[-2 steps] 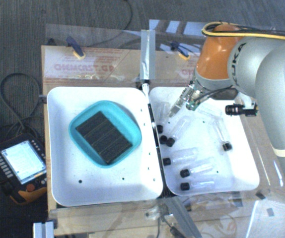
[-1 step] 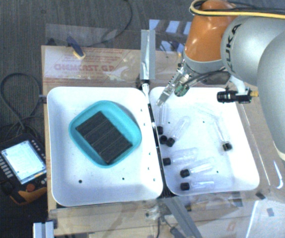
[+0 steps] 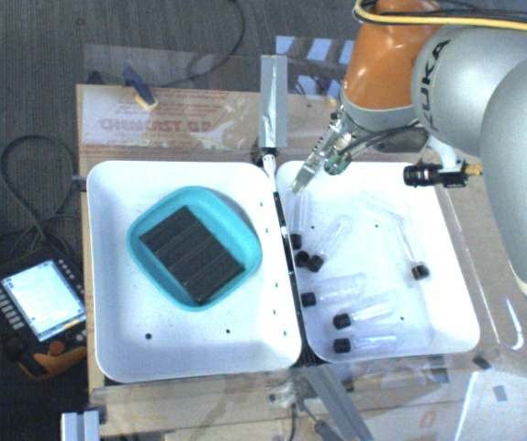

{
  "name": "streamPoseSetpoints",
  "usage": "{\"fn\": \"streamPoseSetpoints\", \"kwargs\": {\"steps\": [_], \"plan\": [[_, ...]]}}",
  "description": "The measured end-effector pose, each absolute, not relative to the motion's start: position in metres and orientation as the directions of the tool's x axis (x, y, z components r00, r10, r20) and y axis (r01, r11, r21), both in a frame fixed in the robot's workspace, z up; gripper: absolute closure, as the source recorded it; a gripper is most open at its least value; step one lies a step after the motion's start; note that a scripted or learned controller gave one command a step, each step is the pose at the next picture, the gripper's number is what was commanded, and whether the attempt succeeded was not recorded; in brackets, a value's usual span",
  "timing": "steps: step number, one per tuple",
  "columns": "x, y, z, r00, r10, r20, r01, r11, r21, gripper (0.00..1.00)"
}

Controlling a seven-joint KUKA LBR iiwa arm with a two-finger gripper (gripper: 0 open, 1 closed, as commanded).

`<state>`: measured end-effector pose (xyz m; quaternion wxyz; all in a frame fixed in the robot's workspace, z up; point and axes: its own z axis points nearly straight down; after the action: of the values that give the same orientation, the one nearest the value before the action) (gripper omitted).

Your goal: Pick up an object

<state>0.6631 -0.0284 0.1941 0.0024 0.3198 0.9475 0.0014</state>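
The gripper point(image 3: 302, 180) hung over the right bin's point(image 3: 447, 333) far-left corner, grip unreadable; clear capped tubes point(image 3: 366, 314) lay below it, wooden bench point(image 3: 181, 122) beyond.

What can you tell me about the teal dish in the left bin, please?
The teal dish is a shallow, rounded-square tray, apparently plastic, lying flat in the middle of the left bin, turned at a slant to its walls. A dark, ribbed rectangular slab rests inside it, covering most of its floor. Nothing else touches it; the hand is over the right bin.
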Motion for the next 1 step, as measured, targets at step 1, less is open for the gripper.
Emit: {"fn": "streamPoseSetpoints", "kwargs": {"steps": [1], "plan": [[0.6638, -0.0280, 0.2037, -0.796, 0.606, -0.006, 0.606, 0.796, 0.006, 1.00]]}}
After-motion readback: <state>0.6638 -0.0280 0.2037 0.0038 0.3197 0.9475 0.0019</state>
